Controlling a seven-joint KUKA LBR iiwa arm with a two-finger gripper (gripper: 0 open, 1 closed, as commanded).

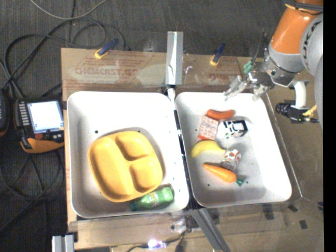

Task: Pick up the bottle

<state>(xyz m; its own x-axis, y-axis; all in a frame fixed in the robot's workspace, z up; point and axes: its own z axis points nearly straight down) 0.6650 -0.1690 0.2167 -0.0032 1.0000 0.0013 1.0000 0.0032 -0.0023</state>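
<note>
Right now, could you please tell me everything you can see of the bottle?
The bottle is green, apparently plastic, with a label around its middle and a darker green cap end. It lies on its side in the left bin, near the front wall, cap end pointing left. It rests against the front edge of the yellow tray. The gripper is far off, above the right bin's back edge.

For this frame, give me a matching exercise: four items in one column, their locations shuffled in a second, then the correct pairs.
Items:
1. bottle
2. yellow tray
3. carrot
4. gripper

Places:
A. above the right bin's far edge
B. middle of the left bin
C. near edge of the left bin, lying on its side
D. right bin, just nearer than the banana

Pairs: 1-C, 2-B, 3-D, 4-A
</note>
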